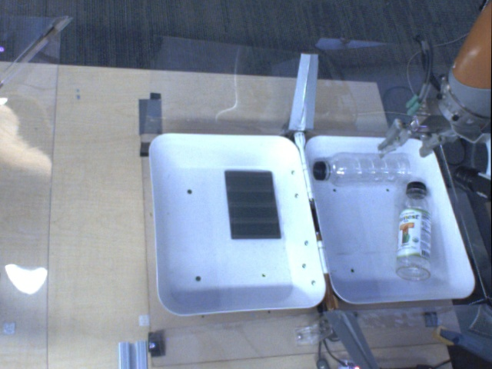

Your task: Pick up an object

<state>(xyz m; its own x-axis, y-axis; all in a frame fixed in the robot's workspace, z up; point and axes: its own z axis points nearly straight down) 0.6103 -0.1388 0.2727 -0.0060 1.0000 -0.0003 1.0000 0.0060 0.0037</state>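
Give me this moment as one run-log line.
hand: above right bin's far edge | holding: nothing seen | clear bottle, labelled bottle: lying in right bin | dark pad: left bin

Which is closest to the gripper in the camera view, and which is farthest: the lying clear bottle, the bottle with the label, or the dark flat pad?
From the gripper, at the right bin's far edge:
1. Clear bottle, lying on its side along the right bin's far wall, just below the gripper.
2. Labelled bottle, in the right bin near its right wall.
3. Dark pad, in the middle of the left bin.
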